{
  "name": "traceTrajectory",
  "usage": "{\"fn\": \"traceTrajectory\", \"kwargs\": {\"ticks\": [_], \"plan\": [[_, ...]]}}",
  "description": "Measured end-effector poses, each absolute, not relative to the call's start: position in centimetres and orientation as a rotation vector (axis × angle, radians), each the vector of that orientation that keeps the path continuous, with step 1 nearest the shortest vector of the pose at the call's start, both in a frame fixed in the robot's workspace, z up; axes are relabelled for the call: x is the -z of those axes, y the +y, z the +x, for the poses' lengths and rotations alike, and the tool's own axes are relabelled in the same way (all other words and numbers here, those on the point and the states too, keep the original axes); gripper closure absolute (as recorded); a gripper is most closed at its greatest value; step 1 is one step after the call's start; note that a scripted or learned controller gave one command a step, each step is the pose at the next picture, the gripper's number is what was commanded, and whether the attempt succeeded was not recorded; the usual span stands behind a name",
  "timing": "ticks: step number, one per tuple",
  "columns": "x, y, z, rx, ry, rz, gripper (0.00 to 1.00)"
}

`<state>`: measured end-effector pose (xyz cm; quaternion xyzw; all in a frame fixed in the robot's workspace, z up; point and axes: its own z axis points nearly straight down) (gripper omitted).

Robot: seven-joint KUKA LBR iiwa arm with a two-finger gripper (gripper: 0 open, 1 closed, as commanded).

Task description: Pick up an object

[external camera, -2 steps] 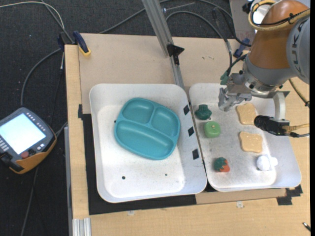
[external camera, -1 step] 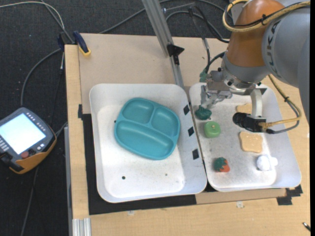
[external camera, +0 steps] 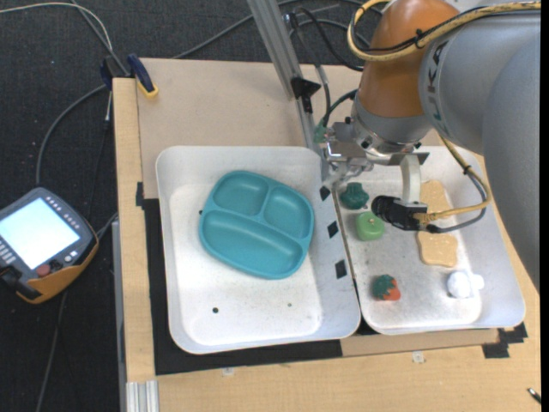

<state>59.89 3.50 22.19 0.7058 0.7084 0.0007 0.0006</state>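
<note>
My gripper [external camera: 342, 175] hangs over the near-left corner of the right bin [external camera: 500, 309], close to the wall shared with the left bin. Just below it lies a small dark green object [external camera: 353, 198], with a light green round one [external camera: 370, 227] beside that. Nothing is seen held in the gripper. Further along the right bin are a red and green strawberry-like piece [external camera: 385, 288], a white lump [external camera: 460, 285] and two tan bread-like slices [external camera: 438, 249], one of them partly hidden by the wrist.
A teal divided plate [external camera: 257, 223] lies in the left bin [external camera: 176, 256]. A metal post [external camera: 279, 41] rises behind the bins. A handheld pendant [external camera: 39, 243] rests on the floor at left. The arm's bulk covers the right bin's far side.
</note>
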Motion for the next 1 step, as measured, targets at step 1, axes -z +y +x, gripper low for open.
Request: {"fn": "traceTrajectory", "kwargs": {"ticks": [1], "plan": [[-23.38,8.61,61.54,-0.007,2.228,2.214,1.00]]}}
